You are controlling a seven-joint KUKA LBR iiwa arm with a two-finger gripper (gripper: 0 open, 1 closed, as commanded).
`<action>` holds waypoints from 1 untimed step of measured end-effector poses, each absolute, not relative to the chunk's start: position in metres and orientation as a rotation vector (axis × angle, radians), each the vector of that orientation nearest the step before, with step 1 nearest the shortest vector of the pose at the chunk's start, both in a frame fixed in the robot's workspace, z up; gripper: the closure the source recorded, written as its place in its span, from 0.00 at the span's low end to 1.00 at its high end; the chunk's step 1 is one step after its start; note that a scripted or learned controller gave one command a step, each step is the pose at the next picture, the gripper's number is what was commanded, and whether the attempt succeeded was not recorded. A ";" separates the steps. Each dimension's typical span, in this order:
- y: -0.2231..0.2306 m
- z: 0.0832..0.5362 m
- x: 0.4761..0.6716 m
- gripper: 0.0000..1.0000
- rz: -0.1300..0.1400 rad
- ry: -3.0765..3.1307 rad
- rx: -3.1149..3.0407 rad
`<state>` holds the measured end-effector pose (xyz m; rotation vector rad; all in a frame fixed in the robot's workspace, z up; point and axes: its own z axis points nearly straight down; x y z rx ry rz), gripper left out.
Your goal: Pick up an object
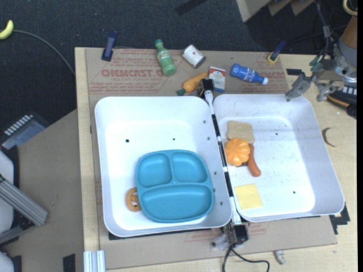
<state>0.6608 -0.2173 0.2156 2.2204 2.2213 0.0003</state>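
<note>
Three candidates sit against the right bin's left wall: toast slice, orange pumpkin, yellow cheese square. Beyond its far right corner, the gripper hangs empty, fingers apart, ready to descend.

The two bins look like smooth white plastic with a dull sheen, the right one finely speckled. The blue tray is moulded plastic — smooth, softly matt. The desk top is pale unfinished board, matt, with printed cardboard lying flat across its far side. The green bottle and blue bottle look like glossy plastic. The yellow square is flat and matt — the tan slice looks rougher. The claw reads as bare grey metal.
</note>
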 end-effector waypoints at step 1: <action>-0.142 0.172 0.634 0.00 0.001 2.224 2.220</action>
